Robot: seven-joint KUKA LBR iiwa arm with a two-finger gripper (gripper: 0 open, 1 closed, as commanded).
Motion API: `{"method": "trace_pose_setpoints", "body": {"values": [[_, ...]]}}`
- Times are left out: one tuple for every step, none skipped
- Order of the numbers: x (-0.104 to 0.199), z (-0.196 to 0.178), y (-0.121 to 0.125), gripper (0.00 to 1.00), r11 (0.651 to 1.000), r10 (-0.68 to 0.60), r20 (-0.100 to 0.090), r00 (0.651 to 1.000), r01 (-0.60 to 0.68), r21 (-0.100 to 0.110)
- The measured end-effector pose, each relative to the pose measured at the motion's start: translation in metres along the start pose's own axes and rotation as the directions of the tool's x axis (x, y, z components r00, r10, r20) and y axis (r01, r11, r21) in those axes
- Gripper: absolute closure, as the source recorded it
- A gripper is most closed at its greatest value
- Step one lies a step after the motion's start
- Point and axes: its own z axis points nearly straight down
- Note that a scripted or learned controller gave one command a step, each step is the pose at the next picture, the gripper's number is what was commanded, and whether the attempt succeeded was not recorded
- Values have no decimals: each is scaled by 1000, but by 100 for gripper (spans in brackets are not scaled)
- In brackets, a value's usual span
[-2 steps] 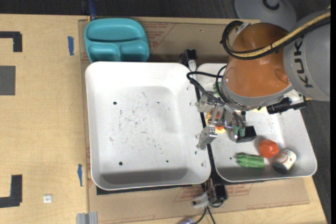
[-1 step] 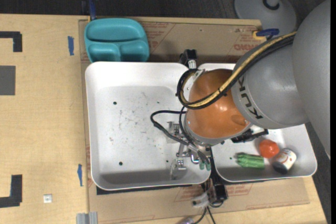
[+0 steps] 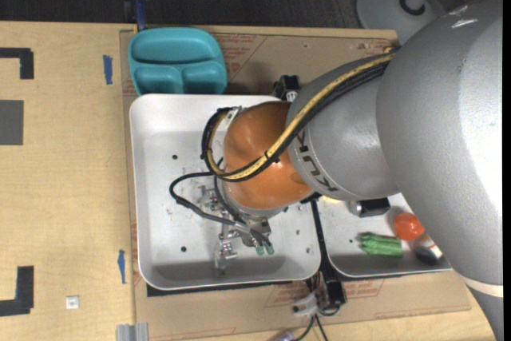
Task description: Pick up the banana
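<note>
My gripper hangs low over the front middle of the left white bin, below the orange wrist band. The grey arm reaches in from the right and covers the bin's right half and much of the right bin. Whatever lies under the wrist and gripper is hidden. I see nothing yellow in the bare left part of the left bin.
A teal moulded tray sits just behind the left bin. In the right bin, a green object, an orange object and a small dark piece lie near the front. Black cables loop beside the wrist.
</note>
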Motion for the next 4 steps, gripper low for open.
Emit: {"method": "trace_pose_setpoints", "body": {"values": [[-49, -60, 24, 0, 984, 178, -1, 984, -178, 1], [-18, 0, 38, 0, 991, -134, -1, 991, 134, 0], [-29, 1, 36, 0, 974, 227, -4, 974, -227, 3], [-24, -8, 39, 100, 975, 223, -27, 975, -222, 7]]}}
